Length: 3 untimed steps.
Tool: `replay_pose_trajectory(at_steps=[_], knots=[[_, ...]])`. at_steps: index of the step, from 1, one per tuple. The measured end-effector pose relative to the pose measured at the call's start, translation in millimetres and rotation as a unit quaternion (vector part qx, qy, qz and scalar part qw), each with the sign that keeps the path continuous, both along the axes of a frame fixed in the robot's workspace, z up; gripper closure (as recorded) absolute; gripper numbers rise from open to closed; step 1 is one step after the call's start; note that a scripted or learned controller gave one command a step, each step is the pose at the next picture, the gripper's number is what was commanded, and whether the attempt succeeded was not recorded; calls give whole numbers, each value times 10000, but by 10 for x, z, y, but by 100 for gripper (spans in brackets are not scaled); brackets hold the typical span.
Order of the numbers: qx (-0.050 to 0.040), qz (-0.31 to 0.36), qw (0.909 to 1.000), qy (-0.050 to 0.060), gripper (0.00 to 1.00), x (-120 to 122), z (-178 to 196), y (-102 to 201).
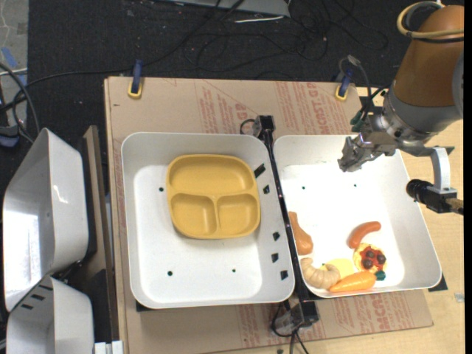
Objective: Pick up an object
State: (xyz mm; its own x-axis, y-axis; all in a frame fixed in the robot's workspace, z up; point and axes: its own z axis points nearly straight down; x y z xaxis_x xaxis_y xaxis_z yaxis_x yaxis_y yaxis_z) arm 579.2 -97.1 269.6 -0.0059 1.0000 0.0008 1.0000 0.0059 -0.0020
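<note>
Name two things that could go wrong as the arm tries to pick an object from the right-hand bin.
1. The toy foods lie bunched in the right bin's near corner, some touching, so the fingers may catch two or nudge one aside.
2. The gripper hangs over the far end, away from them; reaching the corner pile brings it close to the bin wall.

Arm [431, 57] cut off at right edge; pincer [357, 155] fingers too small to read.
</note>
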Motion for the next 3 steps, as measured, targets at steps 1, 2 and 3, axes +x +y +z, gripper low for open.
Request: replay_pose_trajectory(at_steps=[1,2,3], knots=[[3,4,10000,3,100,-156,-162,506],[1,5,10000,-3,100,-192,-231,949],[1,12,10000,-11,100,-222,-206,1462]])
